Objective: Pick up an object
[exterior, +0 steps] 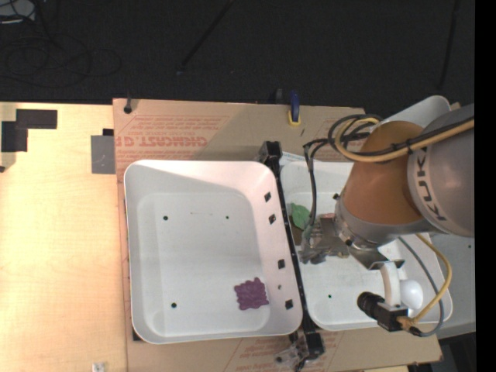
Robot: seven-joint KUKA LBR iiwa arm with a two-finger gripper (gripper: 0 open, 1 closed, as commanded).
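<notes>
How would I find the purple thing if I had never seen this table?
Look at the two white bins side by side and pick the left bin, the one the arm is not over. Go to its near right corner: the purple lumpy object lies there on the floor, alone, unlike the green thing in the other bin.

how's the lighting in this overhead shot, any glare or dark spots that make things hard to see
Camera view: strong light washes out the top of the left white bin; the small purple lumpy object stays clear; the grey and orange arm shades the green object in the right white bin; the background beyond the bench is almost black.
</notes>
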